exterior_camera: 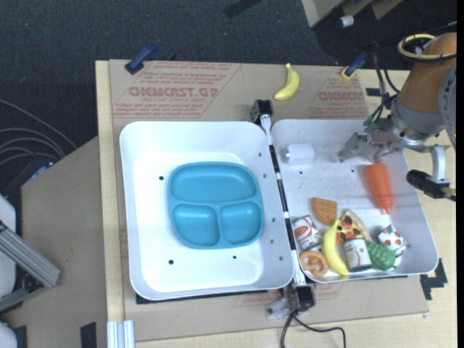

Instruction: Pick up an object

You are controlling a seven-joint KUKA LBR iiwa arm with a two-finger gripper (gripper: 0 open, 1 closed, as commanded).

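The objects for picking lie in the right bin (428, 227), grouped mostly along its near edge. An orange carrot (378, 185) lies on the bin floor toward the right wall, pointed end toward the near side. Near the front sit a yellow banana (333, 249), a small can with a red label (305, 232), a brown cookie-like piece (325, 210), a pretzel-shaped ring (314, 262), a pizza-slice toy (353, 227), a second can (357, 253), a green item (381, 256) and a red-and-white item (392, 239), packed closely and touching one another. A white block (299, 152) lies apart near the far left corner of this bin. The gripper (360, 146) hangs over the far part of the right bin, just beyond the carrot, jaws spread apart with nothing between them. The left bin (145, 216) carries a blue sectioned tray (215, 203). A second yellow banana (288, 84) rests on the desk (196, 89) beyond the bins.
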